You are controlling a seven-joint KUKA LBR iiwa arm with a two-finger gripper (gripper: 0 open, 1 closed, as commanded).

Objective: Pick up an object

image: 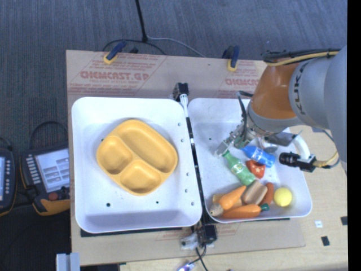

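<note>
I had the gripper [232, 141] low in the right bin [214, 114], right of the frame's centre, its metal fingers reaching toward the lower left from under the orange-banded wrist. From this slanted view I could not tell whether they were spread or pressed together, and I saw nothing between them.

Just below the tips lay a green bottle [239, 169], slanting toward the lower right, and it looked like the likeliest target. Just beside it to the right sat a blue packet [258, 154] and a small red piece [255, 169]. Further down, along the bin's lower edge, were a carrot [241, 211], a hot dog [255, 193] and a yellow ball [282, 196], bunched close together.

The left bin [90, 208] held a yellow divided tray [137, 156], well apart from the work.

I judged this the approach step, with nothing lifted yet. The next move called for settling the fingers across the bottle's narrow width, clear of the packet, before closing.
</note>
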